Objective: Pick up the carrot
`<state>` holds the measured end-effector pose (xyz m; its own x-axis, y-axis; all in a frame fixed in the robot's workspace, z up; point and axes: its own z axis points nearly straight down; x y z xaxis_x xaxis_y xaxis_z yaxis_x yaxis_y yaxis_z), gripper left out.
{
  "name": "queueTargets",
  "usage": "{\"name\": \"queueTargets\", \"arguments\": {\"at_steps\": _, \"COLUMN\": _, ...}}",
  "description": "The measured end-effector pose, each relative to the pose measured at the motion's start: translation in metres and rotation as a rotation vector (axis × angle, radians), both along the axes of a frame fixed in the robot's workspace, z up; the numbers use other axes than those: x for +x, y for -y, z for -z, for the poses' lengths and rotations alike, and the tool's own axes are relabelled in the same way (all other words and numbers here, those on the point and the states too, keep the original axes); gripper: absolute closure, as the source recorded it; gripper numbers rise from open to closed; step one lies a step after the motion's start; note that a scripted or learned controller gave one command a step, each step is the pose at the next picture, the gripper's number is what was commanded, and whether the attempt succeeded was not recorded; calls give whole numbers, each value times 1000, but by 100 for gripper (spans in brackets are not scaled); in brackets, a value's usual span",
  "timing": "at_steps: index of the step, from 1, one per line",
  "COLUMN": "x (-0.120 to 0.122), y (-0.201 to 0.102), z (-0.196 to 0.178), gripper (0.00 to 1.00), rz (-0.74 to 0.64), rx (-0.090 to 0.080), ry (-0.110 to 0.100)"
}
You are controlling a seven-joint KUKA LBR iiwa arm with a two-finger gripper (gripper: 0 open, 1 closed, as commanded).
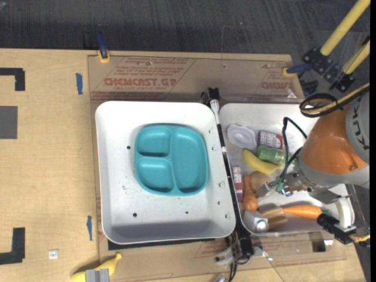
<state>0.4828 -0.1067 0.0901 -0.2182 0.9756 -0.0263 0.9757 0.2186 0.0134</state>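
Note:
The carrot (303,211) is a long orange piece lying roughly level near the front of the right bin (294,111). My gripper (277,194) reaches down from the orange-banded wrist (329,148) into that bin and sits just left of and above the carrot's left end. The wrist and its cables hide the gripper's tip, so contact with the carrot cannot be judged. A second, shorter orange item (251,200) lies by the bin's left wall.
The right bin also holds a yellow banana (261,162), a green can (270,154), a pink-labelled can (271,138), a white cup (241,136) and a brown piece (259,181). A teal divided plate (172,159) lies in the left bin (111,175).

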Motion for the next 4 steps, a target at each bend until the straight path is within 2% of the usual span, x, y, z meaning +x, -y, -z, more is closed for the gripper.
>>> {"name": "queueTargets", "arguments": {"at_steps": 1, "x": 1, "y": -4, "z": 1, "gripper": 0, "rz": 224, "rx": 13, "ry": 7}}
{"name": "queueTargets", "arguments": {"at_steps": 2, "x": -1, "y": -91, "z": -96, "gripper": 0, "rz": 310, "rx": 30, "ry": -11}}
{"name": "queueTargets", "arguments": {"at_steps": 3, "x": -3, "y": -99, "z": -94, "gripper": 0, "rz": 152, "rx": 26, "ry": -22}}
{"name": "queueTargets", "arguments": {"at_steps": 4, "x": -4, "y": -63, "z": -94, "gripper": 0, "rz": 29, "rx": 24, "ry": -26}}
